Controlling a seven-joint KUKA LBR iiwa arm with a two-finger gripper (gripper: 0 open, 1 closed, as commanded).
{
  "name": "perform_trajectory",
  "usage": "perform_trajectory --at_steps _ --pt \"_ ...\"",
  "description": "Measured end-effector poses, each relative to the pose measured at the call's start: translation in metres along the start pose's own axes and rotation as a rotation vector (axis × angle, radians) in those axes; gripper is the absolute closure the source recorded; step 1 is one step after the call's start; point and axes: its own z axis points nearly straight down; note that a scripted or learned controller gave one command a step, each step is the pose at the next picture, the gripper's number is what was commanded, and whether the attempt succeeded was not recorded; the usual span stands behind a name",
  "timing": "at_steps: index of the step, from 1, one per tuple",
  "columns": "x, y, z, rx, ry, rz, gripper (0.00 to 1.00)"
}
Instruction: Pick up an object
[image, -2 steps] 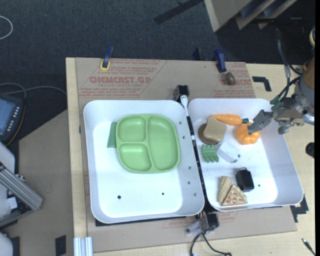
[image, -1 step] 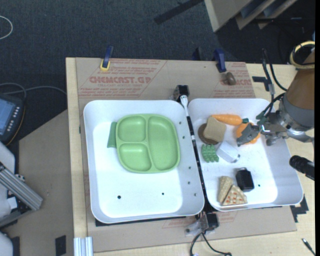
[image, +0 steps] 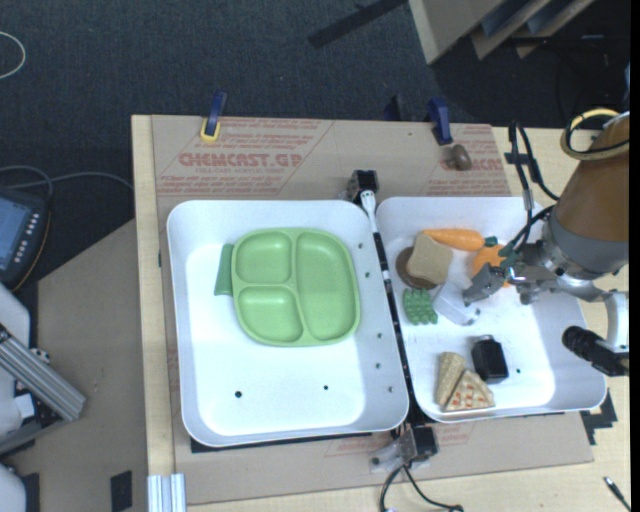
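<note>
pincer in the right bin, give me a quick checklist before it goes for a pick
1. Pincer over the right bin: ok.
2. Something held between the fingers: cannot tell, they are too small to read.
3. Target close by: ok, the carrot and the bread slice lie just left of the pincer.
4. Room around the target: not ok, carrot, bread slice and green block crowd together.
5. Easier picks: ok, the black block and pizza slice lie apart from that cluster.
6. Green divided plate in the left bin, out of the way: ok.
</note>
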Motion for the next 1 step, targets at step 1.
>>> perform_trajectory --at_steps 1 --pt "0.006 0.0019 0.0446 0.0 0.0 -0.001 0.0"
